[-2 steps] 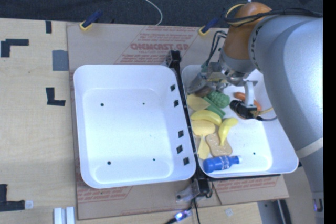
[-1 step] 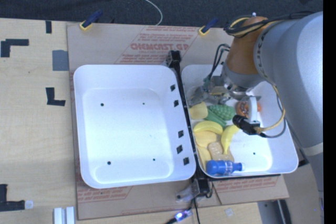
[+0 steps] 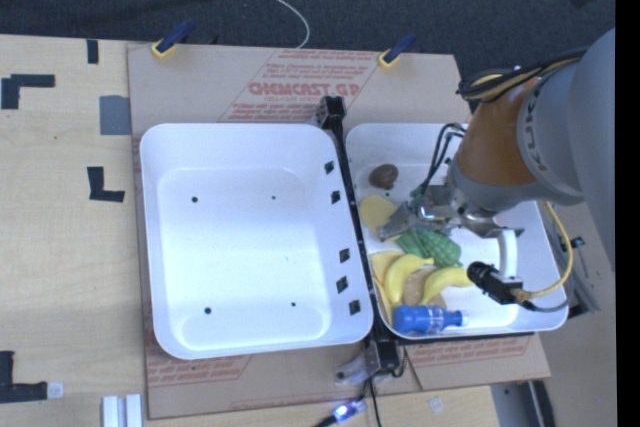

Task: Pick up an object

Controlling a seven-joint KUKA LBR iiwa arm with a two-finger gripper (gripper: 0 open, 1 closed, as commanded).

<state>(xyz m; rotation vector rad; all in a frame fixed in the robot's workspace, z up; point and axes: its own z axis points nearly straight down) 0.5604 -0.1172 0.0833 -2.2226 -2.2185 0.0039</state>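
My gripper (image 3: 404,219) is down in the right bin (image 3: 535,215), reaching in from the right. Its tip sits between a pale yellow-green fruit (image 3: 375,210) and a green leafy item (image 3: 431,243), close to both. A brown round object (image 3: 383,176) lies just beyond it, toward the bin's far side. Two yellow bananas (image 3: 403,275) lie nearer the front, and a blue bottle (image 3: 424,319) rests on its side at the front wall. I see nothing lifted off the bin floor.
The left bin (image 3: 240,235) stands beside the right one, with a black divider (image 3: 343,205) between them. Both rest on a cardboard sheet (image 3: 290,85) clamped to the bench. A black cable connector (image 3: 492,280) hangs by the wrist over the right bin.
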